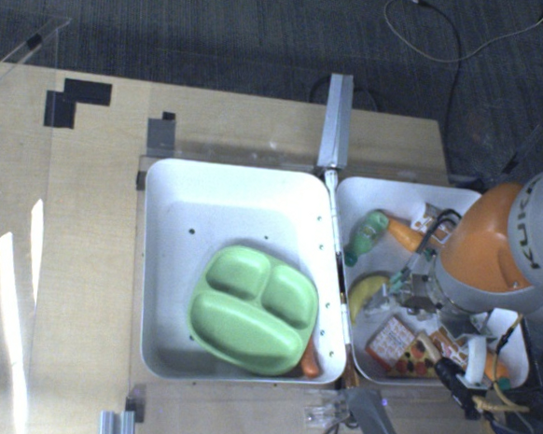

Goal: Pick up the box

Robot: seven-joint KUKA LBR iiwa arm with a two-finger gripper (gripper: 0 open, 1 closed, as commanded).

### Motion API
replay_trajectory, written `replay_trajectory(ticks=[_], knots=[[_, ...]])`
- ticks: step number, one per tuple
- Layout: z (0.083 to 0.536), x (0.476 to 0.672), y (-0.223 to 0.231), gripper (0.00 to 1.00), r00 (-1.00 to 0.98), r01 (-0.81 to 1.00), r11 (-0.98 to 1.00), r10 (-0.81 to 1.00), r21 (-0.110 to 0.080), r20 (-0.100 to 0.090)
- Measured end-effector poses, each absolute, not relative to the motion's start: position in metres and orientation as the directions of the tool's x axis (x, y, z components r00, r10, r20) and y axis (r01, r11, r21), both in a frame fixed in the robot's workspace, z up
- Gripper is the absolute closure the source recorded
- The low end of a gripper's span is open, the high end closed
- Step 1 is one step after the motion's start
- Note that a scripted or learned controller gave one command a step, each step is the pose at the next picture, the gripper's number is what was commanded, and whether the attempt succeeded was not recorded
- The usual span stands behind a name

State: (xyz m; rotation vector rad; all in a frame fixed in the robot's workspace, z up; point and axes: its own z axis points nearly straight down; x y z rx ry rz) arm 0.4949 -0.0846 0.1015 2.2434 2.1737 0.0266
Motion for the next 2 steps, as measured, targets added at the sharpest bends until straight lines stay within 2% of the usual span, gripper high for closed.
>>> replay_trajectory(ticks=[1,2], knots=[[0.090,0.492,-0.092,0.00,-0.291,0.956,0.291,0.957,0.016,-0.004],[0.102,0.495,-0.091,1.00,-0.291,0.957,0.291,0.957,0.023,-0.005]])
